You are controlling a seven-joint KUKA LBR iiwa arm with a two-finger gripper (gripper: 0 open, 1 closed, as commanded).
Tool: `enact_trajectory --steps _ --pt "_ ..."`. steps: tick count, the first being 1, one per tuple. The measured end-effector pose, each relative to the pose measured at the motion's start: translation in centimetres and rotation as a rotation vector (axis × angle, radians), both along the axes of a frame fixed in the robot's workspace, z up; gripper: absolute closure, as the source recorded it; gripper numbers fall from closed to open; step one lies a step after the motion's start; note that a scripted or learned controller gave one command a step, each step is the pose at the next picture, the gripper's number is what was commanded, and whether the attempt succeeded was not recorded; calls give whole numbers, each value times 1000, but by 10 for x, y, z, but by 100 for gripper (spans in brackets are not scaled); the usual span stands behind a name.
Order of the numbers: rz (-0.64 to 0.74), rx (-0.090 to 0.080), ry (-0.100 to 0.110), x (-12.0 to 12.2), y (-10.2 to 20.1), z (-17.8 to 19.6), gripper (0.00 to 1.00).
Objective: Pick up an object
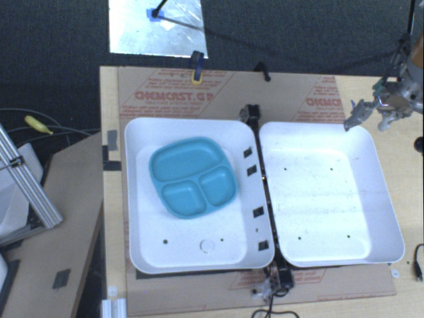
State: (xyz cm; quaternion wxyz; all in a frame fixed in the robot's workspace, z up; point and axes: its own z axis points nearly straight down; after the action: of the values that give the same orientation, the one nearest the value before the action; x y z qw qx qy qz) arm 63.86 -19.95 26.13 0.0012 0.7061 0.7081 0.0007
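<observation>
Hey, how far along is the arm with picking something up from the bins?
Nothing looks done yet. The blue divided plate lies flat in the left bin, untouched. The end effector is at the far right corner of the right bin, with nothing visible between its fingers. All that is left is the whole job: cross to the left bin, descend on the plate, grip it and lift.

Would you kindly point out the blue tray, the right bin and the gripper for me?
Blue tray (193, 176), camera view, its middle, where the compartments meet.
Right bin (324, 204), camera view, bare floor.
Gripper (371, 114), camera view, between its fingertips.
</observation>
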Motion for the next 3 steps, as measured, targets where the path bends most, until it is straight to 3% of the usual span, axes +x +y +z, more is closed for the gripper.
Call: enact_trajectory --steps 2,3 --pt "7 2 -3 -124 109 143 0" --pt "8 2 -7 -151 176 213 0"
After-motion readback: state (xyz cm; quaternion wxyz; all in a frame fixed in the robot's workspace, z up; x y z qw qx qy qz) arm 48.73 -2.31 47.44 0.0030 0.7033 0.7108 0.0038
